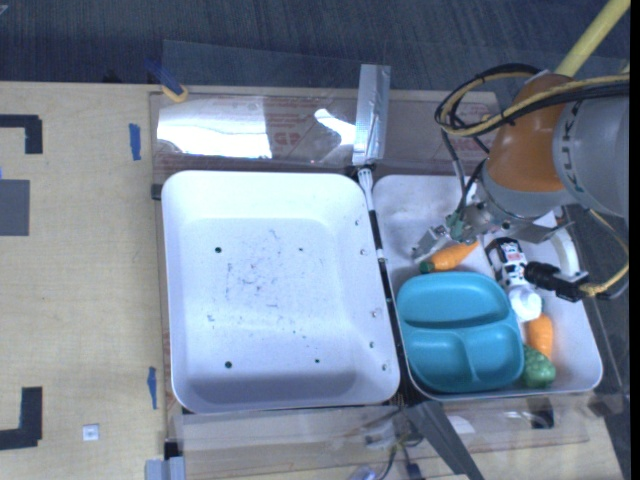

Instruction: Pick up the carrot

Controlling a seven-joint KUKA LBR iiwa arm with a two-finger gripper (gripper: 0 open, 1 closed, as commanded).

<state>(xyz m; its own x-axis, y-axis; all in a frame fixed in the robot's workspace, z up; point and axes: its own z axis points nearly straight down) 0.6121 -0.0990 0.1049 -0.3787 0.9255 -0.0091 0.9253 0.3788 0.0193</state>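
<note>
My arm reaches in over the right bin (590, 368), and my gripper (452, 236) hangs low near its middle. Whether it is spread or pressed together I cannot tell. The carrot (452, 256) lies just beneath it, touching the back edge of a blue divided tray (460, 333). A second carrot (540, 336) rests by the bin's right wall.

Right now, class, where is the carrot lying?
The carrot lies in the right bin, just above the blue divided tray, with the gripper right over its upper end.
</note>
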